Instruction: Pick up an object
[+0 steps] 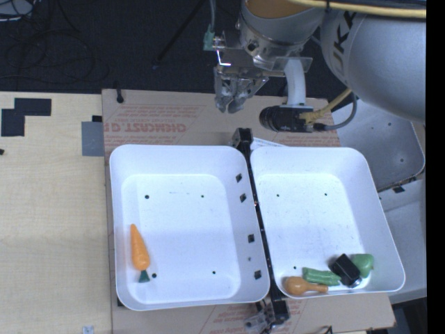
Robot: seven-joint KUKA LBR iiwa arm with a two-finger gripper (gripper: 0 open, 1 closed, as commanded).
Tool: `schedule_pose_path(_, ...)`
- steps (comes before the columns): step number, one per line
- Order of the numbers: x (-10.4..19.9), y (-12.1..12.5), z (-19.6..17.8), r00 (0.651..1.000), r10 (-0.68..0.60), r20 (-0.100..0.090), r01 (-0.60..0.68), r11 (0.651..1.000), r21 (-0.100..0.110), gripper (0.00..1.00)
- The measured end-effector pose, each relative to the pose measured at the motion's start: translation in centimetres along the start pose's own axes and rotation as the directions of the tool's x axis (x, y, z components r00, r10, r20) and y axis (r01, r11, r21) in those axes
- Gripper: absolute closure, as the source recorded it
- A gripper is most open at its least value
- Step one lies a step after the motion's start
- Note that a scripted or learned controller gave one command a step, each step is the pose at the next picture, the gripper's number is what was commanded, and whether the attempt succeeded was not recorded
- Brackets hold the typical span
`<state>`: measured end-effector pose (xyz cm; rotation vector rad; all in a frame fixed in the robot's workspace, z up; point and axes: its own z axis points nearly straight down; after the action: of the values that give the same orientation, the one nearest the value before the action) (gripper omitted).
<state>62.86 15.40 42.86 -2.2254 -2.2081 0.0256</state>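
Fingers (231,101) (tips together) well apart from carrot (140,248) in left bin (115,207)

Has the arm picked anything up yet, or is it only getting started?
Nothing looks done yet. The gripper hangs above the far edge of the bins. The carrot lies in the left bin; a black block and other items sit in the right bin. The whole pick remains.
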Motion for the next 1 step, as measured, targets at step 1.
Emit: schedule_pose_path(1, -11.06, -4.39, 0.98, 1.0, 0.004, -0.003, -0.004, 1.0, -0.01, 1.0)
